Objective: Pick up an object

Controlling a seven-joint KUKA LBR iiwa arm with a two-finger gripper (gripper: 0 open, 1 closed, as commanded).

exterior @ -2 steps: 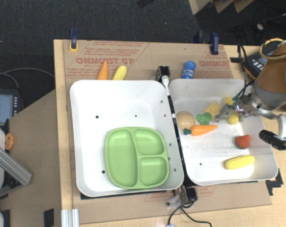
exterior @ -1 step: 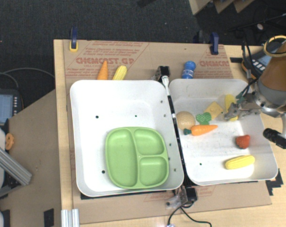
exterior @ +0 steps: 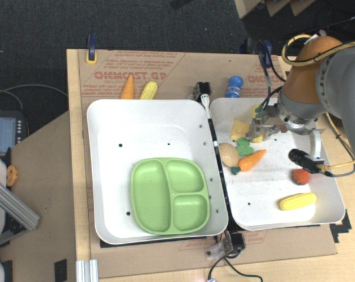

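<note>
Down low over the far-left part of the right bin (exterior: 265,187): tool (exterior: 260,129), at the end of the grey arm (exterior: 341,87) with its orange band (exterior: 303,69). Cannot tell how far open, nor whether closed on anything.

Just to the tool's left in the view, touching or nearly so: a pale yellow wedge (exterior: 240,128). Just below and left of the tool, a small green piece (exterior: 244,146), close by the wedge. A little further out the same way, an orange carrot (exterior: 252,159) lying slantwise. Beside it, against the bin's left wall, a beige rounded lump (exterior: 228,154).

Well apart from the tool, toward the bin's near-right corner: a red ball-like thing (exterior: 301,177) and, nearer the front rim, a yellow banana-shaped piece (exterior: 297,201).

Far to the tool's left, in the left bin (exterior: 148,128): a green three-part plate (exterior: 170,194), flat on the floor.

Beyond the tool, on the bare desk (exterior: 136,69): a blue bottle (exterior: 234,87), closest. Further left, a corn cob (exterior: 148,90) and a second carrot (exterior: 127,88).
</note>
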